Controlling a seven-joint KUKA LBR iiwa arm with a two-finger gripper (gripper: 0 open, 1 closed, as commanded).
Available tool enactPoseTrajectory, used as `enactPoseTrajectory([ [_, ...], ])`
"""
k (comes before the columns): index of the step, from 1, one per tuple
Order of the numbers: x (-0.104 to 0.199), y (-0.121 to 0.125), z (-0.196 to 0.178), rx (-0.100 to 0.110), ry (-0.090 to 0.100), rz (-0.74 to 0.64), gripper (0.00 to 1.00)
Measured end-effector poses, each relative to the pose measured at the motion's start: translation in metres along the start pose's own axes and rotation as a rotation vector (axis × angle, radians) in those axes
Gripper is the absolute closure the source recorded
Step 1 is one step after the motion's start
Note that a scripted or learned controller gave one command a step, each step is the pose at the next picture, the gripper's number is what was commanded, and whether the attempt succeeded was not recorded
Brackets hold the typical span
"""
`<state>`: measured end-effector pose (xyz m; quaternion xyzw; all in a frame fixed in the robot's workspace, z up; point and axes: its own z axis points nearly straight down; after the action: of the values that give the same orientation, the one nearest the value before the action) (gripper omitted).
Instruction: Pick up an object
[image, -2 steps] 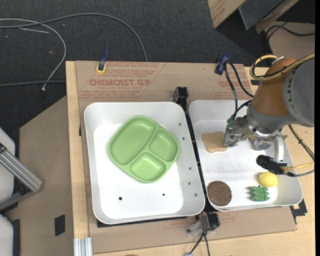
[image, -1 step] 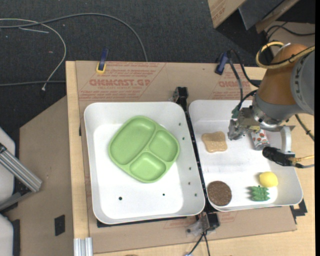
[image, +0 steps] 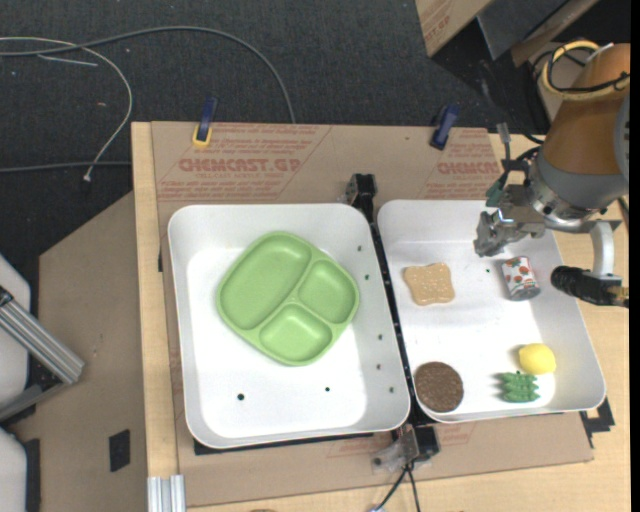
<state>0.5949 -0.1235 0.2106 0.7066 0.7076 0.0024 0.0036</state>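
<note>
Two white bins, arm over the right one.

We see the left bin (image: 200, 400) holding a green divided plate (image: 288, 297). In the right bin (image: 570, 330) we spot a toast-shaped piece (image: 430, 284), a small can with red print (image: 518, 277), a yellow lemon (image: 537, 358), a green leafy item (image: 518, 387) just beside it, and a brown round patty (image: 438, 386) near the front edge. The gripper (image: 490, 240) hangs over the bin's back part, left of the can and apart from it; we can't tell its finger state. Two blue clamps (image: 206, 120) sit on the cardboard's far edge.
</note>
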Motion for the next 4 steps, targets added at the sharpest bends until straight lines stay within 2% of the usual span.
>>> enactPoseTrajectory([
  [1,0.000,0.002,-0.049,0.002,0.000,0.000,1.00],
  [2,0.046,-0.010,-0.053,0.011,0.004,-0.003,1.00],
  [4,0.143,-0.035,-0.021,0.013,0.004,-0.003,1.00],
])
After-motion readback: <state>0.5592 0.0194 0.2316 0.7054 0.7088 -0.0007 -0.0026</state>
